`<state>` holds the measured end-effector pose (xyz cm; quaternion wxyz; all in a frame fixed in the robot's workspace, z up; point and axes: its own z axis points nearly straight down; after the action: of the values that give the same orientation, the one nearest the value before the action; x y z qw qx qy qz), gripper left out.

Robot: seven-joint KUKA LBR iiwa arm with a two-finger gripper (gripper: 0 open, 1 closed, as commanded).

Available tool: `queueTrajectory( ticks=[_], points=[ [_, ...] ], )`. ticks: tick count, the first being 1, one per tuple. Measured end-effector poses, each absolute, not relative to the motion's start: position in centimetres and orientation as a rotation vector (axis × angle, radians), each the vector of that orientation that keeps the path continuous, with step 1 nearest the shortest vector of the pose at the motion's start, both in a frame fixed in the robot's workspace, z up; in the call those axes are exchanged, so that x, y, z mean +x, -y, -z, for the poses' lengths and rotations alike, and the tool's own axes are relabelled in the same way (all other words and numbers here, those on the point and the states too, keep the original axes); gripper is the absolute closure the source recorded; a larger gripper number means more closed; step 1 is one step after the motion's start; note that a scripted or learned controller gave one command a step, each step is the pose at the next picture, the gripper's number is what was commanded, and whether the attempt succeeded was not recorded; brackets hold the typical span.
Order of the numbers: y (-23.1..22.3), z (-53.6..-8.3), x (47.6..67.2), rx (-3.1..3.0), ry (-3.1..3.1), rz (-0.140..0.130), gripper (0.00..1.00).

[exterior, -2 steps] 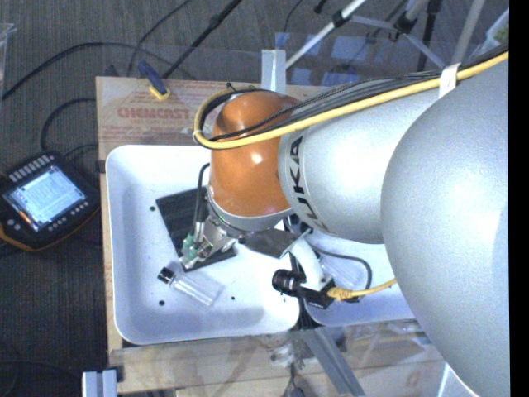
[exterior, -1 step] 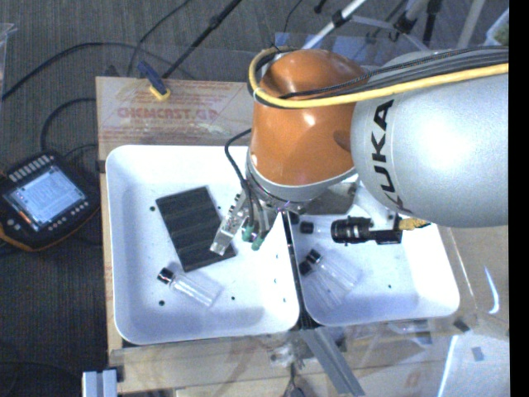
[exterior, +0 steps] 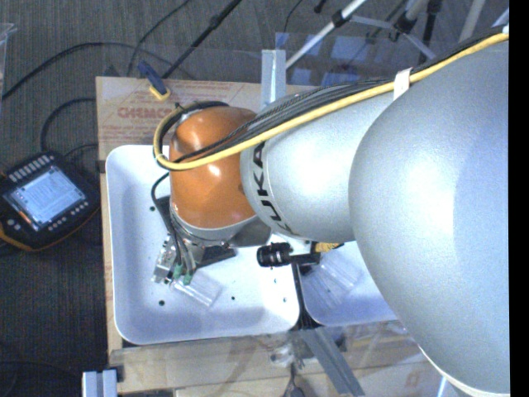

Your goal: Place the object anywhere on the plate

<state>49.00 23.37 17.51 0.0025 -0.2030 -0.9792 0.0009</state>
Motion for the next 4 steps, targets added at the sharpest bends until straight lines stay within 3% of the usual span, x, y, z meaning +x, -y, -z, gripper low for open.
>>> queueTrajectory(
  ticks=[1,2,3,4],
  points=[
    [-23.2,-25.7,50.5,-0.364,3.120,-0.003,1.00],
    [-23.3,-18.4,48.3,-0.092,3.137,-0.001,1.00],
    [-23.3,-22.3,52.5,0.200,3.135,0.000,1.00],
    [-23.3,-30.4,53.4,0.303,3.128,0.000,1.00]
  ],
)
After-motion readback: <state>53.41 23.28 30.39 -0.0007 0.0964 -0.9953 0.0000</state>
